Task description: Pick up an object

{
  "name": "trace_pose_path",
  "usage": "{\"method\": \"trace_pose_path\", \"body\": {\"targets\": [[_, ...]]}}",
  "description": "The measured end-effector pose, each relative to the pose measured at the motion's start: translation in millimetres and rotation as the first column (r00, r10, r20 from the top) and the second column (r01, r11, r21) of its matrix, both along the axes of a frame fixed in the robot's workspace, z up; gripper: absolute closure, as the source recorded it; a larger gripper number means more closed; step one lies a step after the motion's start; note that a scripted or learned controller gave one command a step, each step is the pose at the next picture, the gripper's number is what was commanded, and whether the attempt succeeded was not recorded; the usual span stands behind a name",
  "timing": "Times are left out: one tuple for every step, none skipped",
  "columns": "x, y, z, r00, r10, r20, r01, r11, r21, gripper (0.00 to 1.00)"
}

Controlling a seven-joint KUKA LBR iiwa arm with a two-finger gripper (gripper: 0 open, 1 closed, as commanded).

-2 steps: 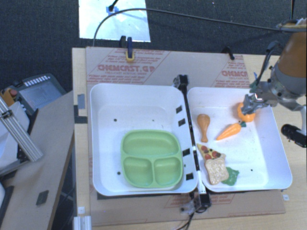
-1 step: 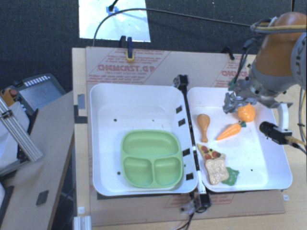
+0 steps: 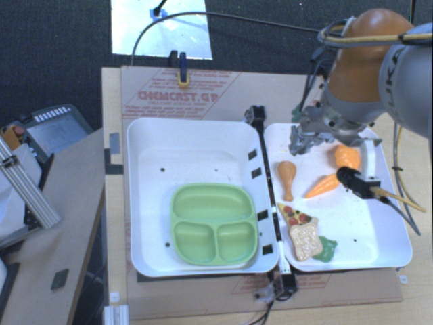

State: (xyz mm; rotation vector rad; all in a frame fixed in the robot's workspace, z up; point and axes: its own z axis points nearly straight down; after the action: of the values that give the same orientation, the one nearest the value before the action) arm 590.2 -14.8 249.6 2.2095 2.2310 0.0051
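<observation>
Claw (image 3: 300, 143): hangs over the right bin's (image 3: 389, 249) far-left corner; whether it is released or clenched I cannot tell.
Drumstick (image 3: 287, 178): just beneath the claw, by the left wall.
Carrot (image 3: 321, 185): mid-bin.
Toast (image 3: 306, 241): near edge.
Green tray (image 3: 214, 223): left bin (image 3: 145, 181).

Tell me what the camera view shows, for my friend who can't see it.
A grey and orange robot arm reaches in from the right, its gripper over the right bin, which holds toy food: a chicken drumstick, carrot, orange piece, pizza slice, toast and a green leaf. The left bin holds a green divided plate.
</observation>
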Motion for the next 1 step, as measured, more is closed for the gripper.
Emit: {"method": "trace_pose_path", "body": {"targets": [[10.6, 54.8, 2.0, 1.0, 0.0, 0.001, 0.0, 1.0, 0.0, 1.0]]}}
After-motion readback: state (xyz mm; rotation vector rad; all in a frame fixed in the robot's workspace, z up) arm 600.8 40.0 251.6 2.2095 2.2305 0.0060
